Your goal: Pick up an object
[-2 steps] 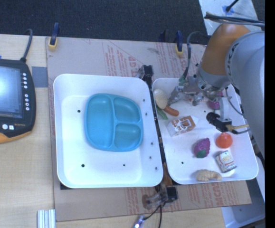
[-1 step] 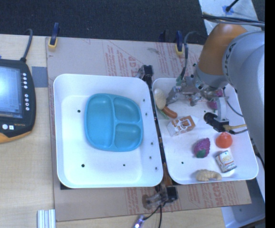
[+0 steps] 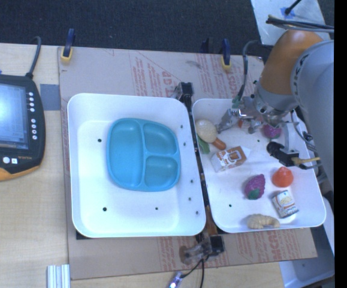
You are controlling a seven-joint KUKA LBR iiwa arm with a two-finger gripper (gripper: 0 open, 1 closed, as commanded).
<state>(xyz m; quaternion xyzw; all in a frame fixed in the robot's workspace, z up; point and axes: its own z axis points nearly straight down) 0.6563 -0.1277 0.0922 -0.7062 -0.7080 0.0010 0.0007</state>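
The metal two-finger claw (image 3: 240, 114) hangs over the back of the right white bin (image 3: 317, 218); whether it is apart or together cannot be told. That bin holds eight small things: one cream egg-shaped piece (image 3: 206, 129), one orange carrot-like piece (image 3: 219, 143), one brown-and-white packet (image 3: 231, 158), one purple grape bunch (image 3: 255, 185), one red-orange round fruit (image 3: 283, 176), one small printed can (image 3: 286, 203), one tan peanut-shaped piece (image 3: 262, 221) and one magenta lump (image 3: 272, 131) beside the claw. The left white bin (image 3: 83, 161) carries one blue three-section plastic plate (image 3: 143, 155).
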